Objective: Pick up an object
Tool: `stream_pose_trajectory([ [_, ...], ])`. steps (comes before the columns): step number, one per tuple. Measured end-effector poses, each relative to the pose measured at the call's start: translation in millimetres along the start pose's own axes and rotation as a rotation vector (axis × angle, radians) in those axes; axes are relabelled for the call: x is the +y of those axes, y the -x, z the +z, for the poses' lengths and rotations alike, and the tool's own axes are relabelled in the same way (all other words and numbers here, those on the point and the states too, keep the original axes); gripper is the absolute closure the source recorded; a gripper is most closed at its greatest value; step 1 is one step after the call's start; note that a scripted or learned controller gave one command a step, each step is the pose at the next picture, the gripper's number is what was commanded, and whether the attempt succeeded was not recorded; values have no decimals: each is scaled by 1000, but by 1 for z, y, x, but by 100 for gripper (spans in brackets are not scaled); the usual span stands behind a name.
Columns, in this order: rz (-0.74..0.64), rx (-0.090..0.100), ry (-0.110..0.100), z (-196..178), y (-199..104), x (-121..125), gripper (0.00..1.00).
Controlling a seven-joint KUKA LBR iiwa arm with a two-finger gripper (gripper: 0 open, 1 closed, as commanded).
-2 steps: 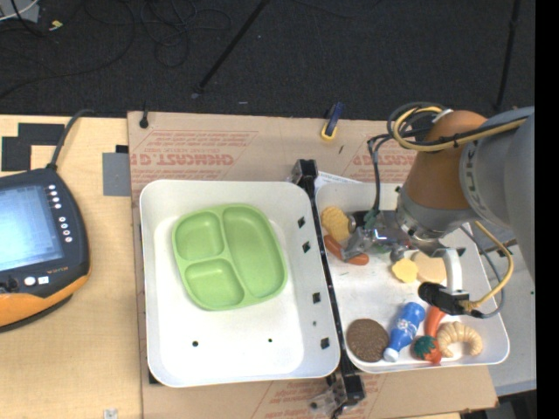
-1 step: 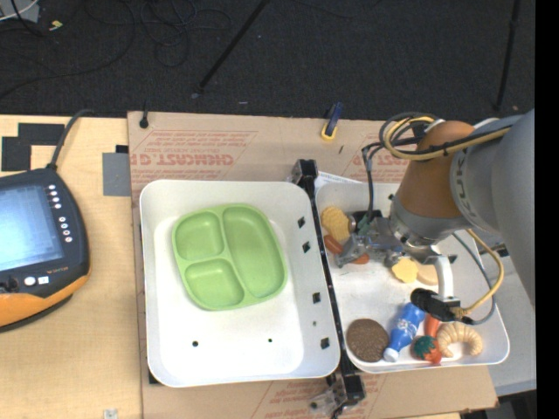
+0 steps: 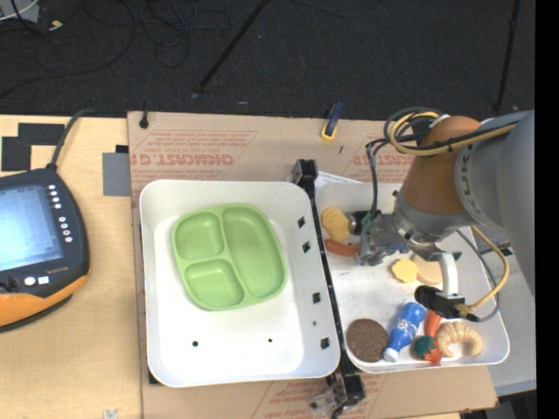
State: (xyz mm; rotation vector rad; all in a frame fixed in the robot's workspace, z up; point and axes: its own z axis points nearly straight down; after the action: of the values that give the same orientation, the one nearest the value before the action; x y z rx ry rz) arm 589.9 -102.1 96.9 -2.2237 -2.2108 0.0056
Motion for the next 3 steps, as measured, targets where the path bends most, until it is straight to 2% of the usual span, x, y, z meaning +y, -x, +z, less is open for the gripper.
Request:
stream_pose_trajectory([
  [1,0,-2,7,-44,8,-2,100],
  [2,-4,-2,10,-108,11,-4,100],
  [3,-5,-2,7,-132,13,-4,100],
])
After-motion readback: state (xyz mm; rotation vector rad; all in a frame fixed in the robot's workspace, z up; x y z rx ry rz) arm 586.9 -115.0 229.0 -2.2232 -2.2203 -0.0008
